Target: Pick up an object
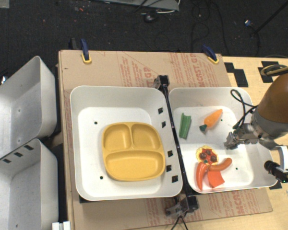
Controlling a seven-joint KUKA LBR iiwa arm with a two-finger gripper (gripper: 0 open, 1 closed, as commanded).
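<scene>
Hovering over the right bin [240,183], gripper [232,142] sits right of the carrot [212,118]; jaws, can't tell. Red cardboard [134,66] lettering unreadable.

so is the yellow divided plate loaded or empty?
Empty. The yellow plate sits in the left bin, all three compartments bare.

Two white bins [81,128], one yellow tray [133,151], six toy foods [209,164]
</scene>
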